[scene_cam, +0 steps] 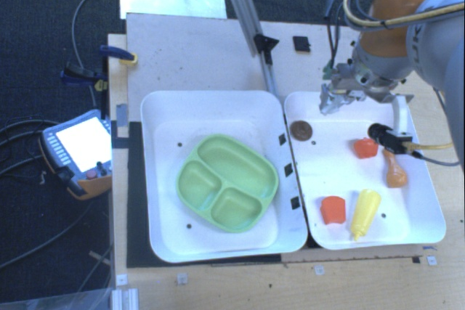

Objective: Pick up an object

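Note:
My gripper (330, 102) hangs over the back left part of the right bin (429, 229), with nothing visibly held. A brown disc (301, 131) lies just in front of it and to its left. A red-orange block (365, 149) sits to the gripper's right, and a tan drumstick-shaped piece (394, 172) lies beyond that. Toward the bin's front are a small red cup (333, 210) and a yellow bottle (365, 213), side by side.
The left bin (156, 156) holds a green divided plate (228, 183). A grey pole (243, 0) slants down to the bench behind the bins. A handheld pendant (78, 152) rests off the bench on the left, among cables.

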